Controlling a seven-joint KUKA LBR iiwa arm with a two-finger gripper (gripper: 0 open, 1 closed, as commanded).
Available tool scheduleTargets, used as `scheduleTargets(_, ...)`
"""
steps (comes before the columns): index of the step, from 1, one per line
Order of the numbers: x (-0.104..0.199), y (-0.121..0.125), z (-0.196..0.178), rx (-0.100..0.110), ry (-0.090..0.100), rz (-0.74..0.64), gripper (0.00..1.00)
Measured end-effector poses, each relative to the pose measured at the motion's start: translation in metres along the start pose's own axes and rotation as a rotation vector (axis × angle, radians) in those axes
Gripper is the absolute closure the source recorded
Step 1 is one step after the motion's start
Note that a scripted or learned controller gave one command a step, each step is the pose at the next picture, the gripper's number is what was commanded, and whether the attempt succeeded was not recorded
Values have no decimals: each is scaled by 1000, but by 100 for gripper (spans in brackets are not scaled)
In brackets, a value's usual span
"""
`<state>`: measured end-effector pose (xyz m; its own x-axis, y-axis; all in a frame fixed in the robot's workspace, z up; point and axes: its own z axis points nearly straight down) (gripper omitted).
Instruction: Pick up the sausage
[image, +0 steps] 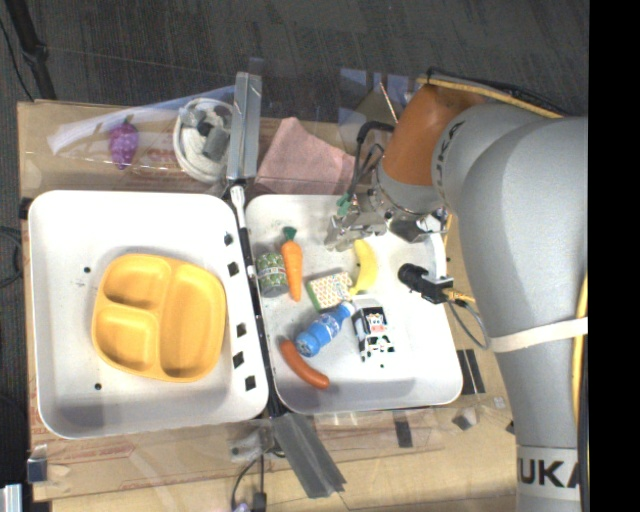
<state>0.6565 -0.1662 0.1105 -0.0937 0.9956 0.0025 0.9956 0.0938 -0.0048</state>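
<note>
The sausage (303, 364), reddish-orange and slightly curved, lies in the right bin (430, 375) near its front left corner, just below a blue bottle (322, 331). My gripper (345, 233) hangs over the back of the same bin, above the top end of a banana (366, 265) and well away from the sausage. Nothing shows between its tips.
The right bin also holds a carrot (292, 269), a green can (270, 273), a waffle-like cracker (328, 290) and a black-and-white cow toy (374, 336). A yellow divided plate (160, 316) rests in the left bin (60, 230). A pink cloth (296, 152) lies behind the bins.
</note>
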Motion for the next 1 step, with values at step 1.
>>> scheduleTargets(1,-16,-2,-115,-2,-2,264,100)
